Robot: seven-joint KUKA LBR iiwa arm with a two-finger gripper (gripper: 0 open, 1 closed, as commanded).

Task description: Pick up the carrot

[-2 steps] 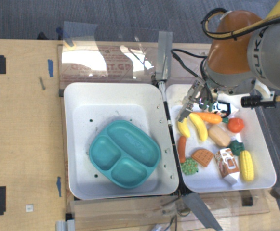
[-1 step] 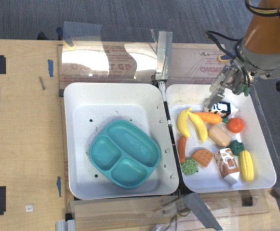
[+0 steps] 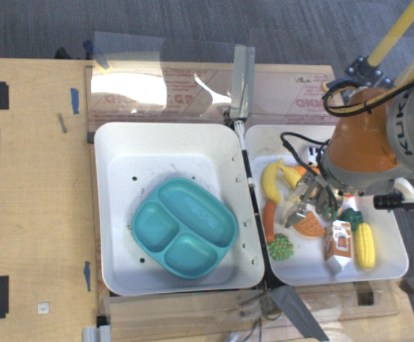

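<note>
The carrot is a slim orange-red stick lying lengthwise along the left wall of the right bin, just below the yellow banana. My gripper hangs low over the middle of that bin, a short way to the right of the carrot and apart from it. It sits above an orange slice-shaped toy. The grey arm with its orange band comes in from the upper right and hides part of the bin's back.
In the right bin also lie a green bunch, a small carton and a yellow corn cob. The left bin holds a teal divided plate. A metal divider stands behind the bins.
</note>
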